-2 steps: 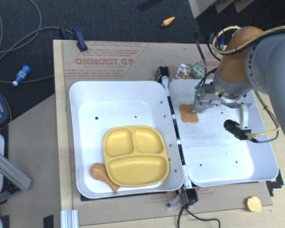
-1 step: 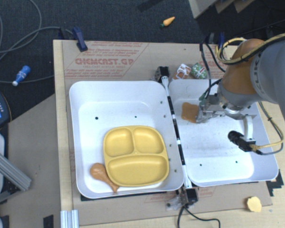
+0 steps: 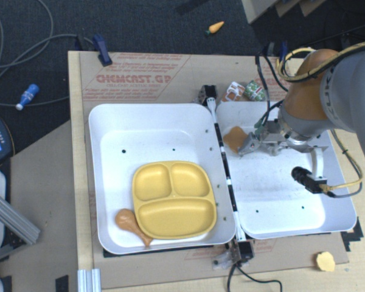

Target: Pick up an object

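Note:
A brown, rounded toy piece (image 3: 233, 137) lies in the right bin (image 3: 280, 215), close against its left wall near the back. My gripper (image 3: 253, 142) is low in that bin just to the right of the brown piece, pointing at it, either touching or nearly touching. The grey arm with its orange band (image 3: 307, 96) covers the bin's back right part. In the left bin (image 3: 109, 132) a yellow divided plate (image 3: 172, 198) lies near the front, with a tan toy drumstick (image 3: 131, 222) beside its lower left corner.
A black cable plug (image 3: 306, 178) hangs over the right bin's right side. Small packets (image 3: 244, 90) sit behind the right bin. A yellow lump (image 3: 324, 261) rests on the bench at front right. The divider between the bins (image 3: 224, 163) runs just left of the brown piece.

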`<state>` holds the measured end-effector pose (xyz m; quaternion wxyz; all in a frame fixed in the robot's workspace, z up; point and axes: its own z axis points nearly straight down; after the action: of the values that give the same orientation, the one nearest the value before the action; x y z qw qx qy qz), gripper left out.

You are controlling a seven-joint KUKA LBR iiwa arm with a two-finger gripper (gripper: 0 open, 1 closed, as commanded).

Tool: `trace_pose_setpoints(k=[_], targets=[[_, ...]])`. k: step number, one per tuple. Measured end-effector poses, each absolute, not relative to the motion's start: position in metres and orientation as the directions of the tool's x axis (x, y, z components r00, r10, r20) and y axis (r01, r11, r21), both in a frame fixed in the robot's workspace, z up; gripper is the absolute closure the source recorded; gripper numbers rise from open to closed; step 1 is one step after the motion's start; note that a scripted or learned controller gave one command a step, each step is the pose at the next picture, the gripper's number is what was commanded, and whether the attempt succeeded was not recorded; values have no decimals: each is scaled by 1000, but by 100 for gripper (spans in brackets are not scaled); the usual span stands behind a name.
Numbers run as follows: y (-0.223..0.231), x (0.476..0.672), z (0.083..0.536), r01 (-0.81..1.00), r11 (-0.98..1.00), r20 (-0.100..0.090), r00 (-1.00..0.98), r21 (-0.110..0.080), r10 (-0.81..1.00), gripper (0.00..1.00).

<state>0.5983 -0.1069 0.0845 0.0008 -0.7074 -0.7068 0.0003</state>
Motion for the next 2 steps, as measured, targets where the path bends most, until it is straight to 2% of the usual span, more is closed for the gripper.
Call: trace_pose_setpoints(k=[1,2], targets=[[-103,656,85,1000,3,-2,-3,7,1000,0],[-94,667,85,1000,2,-2,-2,1,1000,0]])
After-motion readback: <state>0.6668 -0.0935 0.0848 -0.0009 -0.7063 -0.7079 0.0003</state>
